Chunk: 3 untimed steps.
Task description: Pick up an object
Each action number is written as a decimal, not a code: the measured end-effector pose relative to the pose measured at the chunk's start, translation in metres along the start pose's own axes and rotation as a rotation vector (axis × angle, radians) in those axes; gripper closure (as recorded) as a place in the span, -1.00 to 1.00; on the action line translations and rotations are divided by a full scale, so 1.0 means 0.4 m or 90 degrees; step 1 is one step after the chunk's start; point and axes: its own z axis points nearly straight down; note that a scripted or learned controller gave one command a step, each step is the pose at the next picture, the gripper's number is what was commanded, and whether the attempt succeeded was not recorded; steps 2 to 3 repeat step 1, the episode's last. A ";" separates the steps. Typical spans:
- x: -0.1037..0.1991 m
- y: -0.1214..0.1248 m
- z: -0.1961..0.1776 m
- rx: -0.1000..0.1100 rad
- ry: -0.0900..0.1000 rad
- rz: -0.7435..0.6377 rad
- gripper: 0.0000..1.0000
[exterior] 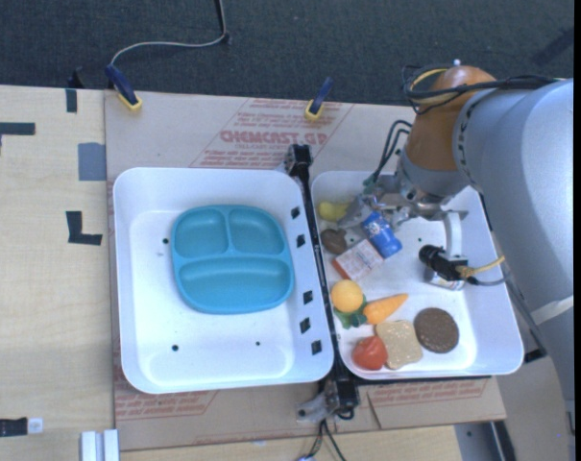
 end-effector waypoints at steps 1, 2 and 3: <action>-0.002 0.002 -0.027 -0.002 -0.001 0.000 1.00; -0.002 0.002 -0.027 -0.002 -0.001 0.000 1.00; -0.002 0.002 -0.027 -0.002 -0.001 0.000 1.00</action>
